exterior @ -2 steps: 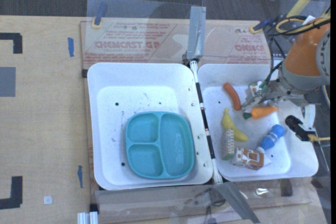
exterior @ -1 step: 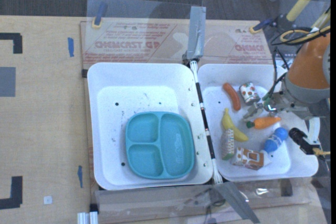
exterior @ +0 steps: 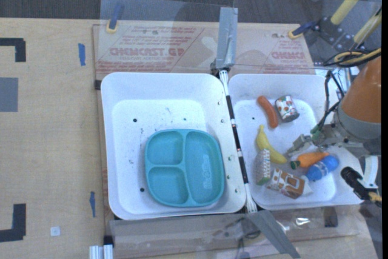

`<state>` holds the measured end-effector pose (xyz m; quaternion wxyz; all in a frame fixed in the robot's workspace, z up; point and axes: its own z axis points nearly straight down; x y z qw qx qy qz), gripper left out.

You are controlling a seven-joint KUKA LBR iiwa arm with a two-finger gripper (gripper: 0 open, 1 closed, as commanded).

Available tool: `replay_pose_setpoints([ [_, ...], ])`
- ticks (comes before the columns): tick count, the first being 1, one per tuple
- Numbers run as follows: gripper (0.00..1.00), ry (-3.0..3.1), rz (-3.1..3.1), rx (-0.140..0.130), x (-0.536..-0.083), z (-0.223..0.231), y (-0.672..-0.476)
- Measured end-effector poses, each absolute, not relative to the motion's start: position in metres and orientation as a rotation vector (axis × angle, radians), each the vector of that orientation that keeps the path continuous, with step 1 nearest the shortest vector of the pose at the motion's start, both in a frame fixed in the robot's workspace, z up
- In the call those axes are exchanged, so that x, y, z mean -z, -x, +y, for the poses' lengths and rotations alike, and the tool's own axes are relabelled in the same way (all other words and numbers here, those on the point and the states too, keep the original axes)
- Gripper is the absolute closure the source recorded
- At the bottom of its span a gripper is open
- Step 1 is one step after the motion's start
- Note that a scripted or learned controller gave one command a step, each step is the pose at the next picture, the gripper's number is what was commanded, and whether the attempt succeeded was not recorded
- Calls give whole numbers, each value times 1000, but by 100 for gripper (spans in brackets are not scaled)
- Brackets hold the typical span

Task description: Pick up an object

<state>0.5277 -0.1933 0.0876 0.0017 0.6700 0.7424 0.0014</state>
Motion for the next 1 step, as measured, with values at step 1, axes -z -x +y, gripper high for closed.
replay_pose_setpoints([
  [1,0,-2196,2347,66,-84,-178,-652],
])
